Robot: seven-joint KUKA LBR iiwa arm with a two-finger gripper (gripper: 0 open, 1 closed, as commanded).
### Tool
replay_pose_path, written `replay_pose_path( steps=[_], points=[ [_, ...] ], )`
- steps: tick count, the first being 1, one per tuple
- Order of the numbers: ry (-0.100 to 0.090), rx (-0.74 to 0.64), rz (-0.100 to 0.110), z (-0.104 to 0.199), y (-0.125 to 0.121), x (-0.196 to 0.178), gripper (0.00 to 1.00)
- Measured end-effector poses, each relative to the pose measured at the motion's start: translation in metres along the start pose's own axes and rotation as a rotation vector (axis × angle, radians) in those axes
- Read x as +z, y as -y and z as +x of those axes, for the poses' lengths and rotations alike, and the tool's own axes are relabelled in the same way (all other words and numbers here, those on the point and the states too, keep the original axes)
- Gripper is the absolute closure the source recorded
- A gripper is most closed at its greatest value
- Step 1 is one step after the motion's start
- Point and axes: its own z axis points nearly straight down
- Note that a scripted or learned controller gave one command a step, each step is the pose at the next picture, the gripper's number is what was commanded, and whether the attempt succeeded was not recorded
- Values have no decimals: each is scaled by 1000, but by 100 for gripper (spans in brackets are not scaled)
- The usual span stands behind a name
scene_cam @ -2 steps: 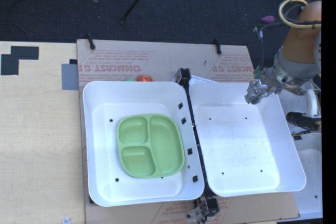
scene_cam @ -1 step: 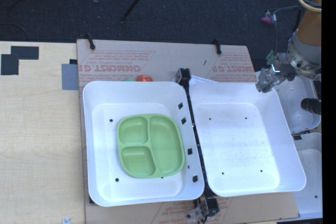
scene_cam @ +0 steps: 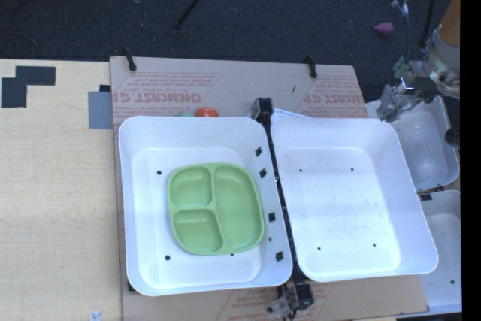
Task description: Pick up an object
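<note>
Green plastic divided plate [scene_cam: 216, 208] in the left bin [scene_cam: 143, 143] looks light, stiff, slippery; best pinched at its raised rim; pincer [scene_cam: 392, 103] state cannot be told.

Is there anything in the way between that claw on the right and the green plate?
Nothing visible blocks it. The claw hovers past the right bin's far corner; the green plate lies alone in the left bin, with the raised rims between them.

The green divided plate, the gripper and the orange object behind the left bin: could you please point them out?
green divided plate [scene_cam: 216, 208]: camera view, on its centre ridge.
gripper [scene_cam: 392, 103]: camera view, at its tip.
orange object [scene_cam: 207, 113]: camera view, on its visible top above the bin rim.
</note>
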Motion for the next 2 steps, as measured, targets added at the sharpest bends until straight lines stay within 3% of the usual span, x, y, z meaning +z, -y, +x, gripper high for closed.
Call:
replay_pose_path(
  steps=[2],
  points=[
    [-2, -1, 6, 100, 3, 26, 100]
  ],
)
